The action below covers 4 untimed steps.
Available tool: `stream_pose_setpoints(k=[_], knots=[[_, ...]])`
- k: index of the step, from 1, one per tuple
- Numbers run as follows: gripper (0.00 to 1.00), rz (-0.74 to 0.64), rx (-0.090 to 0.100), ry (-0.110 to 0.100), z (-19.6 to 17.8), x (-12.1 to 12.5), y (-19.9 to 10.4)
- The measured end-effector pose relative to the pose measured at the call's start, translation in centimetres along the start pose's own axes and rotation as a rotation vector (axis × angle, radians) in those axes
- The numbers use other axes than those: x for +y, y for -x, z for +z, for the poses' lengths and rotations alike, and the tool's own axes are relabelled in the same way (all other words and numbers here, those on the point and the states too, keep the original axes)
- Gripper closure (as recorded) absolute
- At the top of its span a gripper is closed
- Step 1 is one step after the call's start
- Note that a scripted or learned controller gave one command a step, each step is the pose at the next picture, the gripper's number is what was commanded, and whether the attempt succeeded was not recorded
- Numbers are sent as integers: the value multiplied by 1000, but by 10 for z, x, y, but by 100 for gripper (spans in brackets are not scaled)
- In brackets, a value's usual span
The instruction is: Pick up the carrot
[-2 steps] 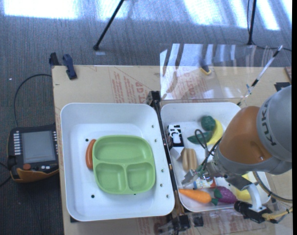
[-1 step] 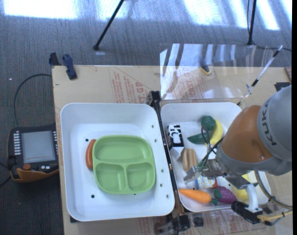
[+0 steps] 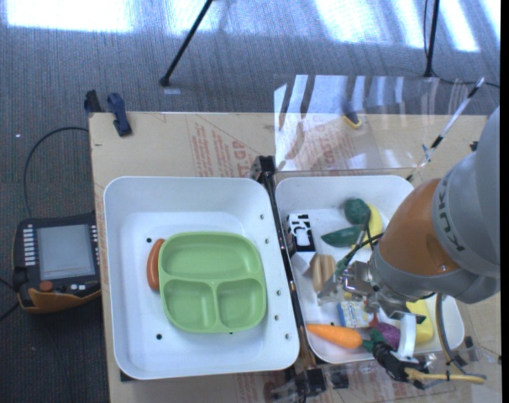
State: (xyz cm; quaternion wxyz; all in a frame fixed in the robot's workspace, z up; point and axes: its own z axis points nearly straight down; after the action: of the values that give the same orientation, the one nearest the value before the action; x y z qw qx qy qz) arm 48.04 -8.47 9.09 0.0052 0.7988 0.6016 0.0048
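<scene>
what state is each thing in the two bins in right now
carrot: lying flat at the near edge of the right bin, not held
green tray: upright in the left bin, its compartments bare
hot dog: lying beside the tray's left rim
black and white box: lying flat by the right bin's left wall
gripper: low over the right bin, above the carrot

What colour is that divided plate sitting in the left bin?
Light green. The divided plate shows plainly in the camera view, lying in the left bin.
</scene>
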Motion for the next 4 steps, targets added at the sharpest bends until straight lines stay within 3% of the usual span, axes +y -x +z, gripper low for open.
stream_pose_setpoints(k=[1,2,3,4], knots=[[0,330,-1,-1,0,1,3],[100,327,-1,-8,-9,0,3],[100,441,-2,-5,-1,-2,0],[0,437,1,-8,0,-2,-3]])
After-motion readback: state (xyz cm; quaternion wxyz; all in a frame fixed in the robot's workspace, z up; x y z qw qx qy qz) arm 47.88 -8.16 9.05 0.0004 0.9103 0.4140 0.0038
